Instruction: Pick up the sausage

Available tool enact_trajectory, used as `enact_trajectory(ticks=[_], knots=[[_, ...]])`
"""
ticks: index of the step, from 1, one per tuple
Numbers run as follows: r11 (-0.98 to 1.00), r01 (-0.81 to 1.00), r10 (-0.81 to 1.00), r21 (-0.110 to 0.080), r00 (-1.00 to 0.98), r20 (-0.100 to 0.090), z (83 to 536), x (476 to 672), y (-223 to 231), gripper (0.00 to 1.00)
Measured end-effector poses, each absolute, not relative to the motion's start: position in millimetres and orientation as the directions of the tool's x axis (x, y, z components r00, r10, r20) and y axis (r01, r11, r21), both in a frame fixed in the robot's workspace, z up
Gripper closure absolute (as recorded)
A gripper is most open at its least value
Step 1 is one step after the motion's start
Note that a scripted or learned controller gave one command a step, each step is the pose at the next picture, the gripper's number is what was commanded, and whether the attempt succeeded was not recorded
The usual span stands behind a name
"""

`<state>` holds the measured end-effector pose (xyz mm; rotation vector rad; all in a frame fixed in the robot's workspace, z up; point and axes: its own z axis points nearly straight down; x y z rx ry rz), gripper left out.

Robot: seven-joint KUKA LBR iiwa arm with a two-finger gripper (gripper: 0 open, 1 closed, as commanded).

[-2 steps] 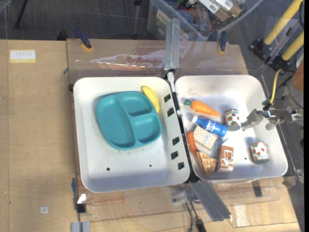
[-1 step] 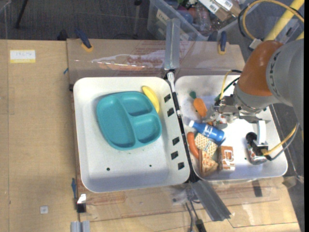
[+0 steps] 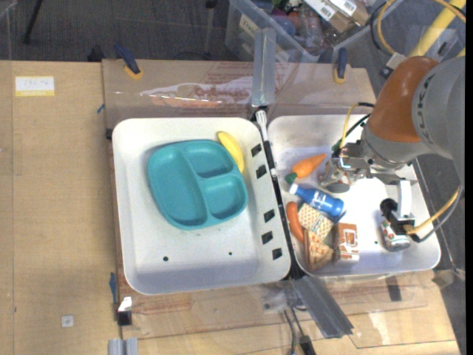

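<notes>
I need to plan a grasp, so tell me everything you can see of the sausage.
The sausage is a reddish-orange, smooth, plastic-looking toy, long and rounded. It lies flat in the right bin, lengthwise against the left wall. Its lower end is hidden under a patterned snack packet. A blue and white bottle lies just beyond its upper end; whether they touch is unclear. The gripper is apart from it, farther up the bin.
</notes>
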<state>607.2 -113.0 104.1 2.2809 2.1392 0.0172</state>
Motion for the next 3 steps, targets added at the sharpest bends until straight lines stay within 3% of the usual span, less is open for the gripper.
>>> enact_trajectory(ticks=[1,2,3], knots=[[-0.095,0.995,0.995,0.003,0.095,0.0,186.6,667.6,-54.4,1.0],[0.324,0.946,0.946,0.005,-0.324,-0.001,213.3,666.8,120.8,1.0],[0.67,0.743,0.743,0.001,-0.67,0.0,220.6,629.3,103.8,1.0]])
